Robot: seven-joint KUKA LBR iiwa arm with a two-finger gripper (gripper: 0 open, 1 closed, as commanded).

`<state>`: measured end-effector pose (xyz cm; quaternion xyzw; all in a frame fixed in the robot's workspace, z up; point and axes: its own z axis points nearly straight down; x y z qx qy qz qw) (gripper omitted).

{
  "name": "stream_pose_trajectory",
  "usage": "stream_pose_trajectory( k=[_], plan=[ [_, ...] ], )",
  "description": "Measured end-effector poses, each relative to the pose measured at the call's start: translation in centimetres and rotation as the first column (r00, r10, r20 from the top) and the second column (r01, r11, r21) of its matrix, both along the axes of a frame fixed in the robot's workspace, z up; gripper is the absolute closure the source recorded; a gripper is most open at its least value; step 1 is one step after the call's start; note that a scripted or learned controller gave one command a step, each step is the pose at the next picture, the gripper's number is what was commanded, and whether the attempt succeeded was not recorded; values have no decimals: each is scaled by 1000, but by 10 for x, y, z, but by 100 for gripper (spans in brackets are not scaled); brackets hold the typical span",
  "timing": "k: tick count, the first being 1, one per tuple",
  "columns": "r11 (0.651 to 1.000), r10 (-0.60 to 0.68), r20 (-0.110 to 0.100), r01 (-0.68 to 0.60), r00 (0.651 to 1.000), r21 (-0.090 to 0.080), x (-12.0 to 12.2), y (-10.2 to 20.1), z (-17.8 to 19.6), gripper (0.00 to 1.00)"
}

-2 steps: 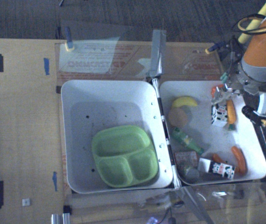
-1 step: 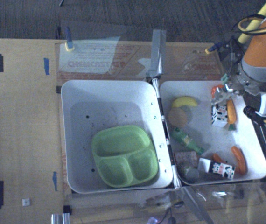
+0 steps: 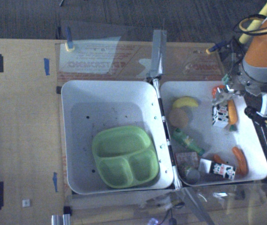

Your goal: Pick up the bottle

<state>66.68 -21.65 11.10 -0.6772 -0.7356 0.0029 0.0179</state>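
One fixed camera, high above the bench, looking down at a slant.

It stands far enough off to take in both white bins whole: the left bin point(image 3: 77, 102) sits just below centre, the right bin point(image 3: 257, 168) toward four o'clock. The wooden bench point(image 3: 21, 125) runs out to nine o'clock, dark floor point(image 3: 171, 8) fills the band at twelve o'clock, and the arm point(image 3: 260, 55) enters at two o'clock.
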Motion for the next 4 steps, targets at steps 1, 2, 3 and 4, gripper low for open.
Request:
stream_pose_trajectory(
  k=[1, 2, 3, 4],
  plan=[
    [1000, 18, -3, -18, 1000, 1, 1, -1, 0, 100],
    [999, 38, -1, -38, 999, -1, 0, -1, 0, 100],
    [1000, 30, 0, -30, 1000, -2, -1, -1, 0, 100],
    [1000, 27, 1, -27, 1000, -3, -2, 0, 0, 100]
  ],
)
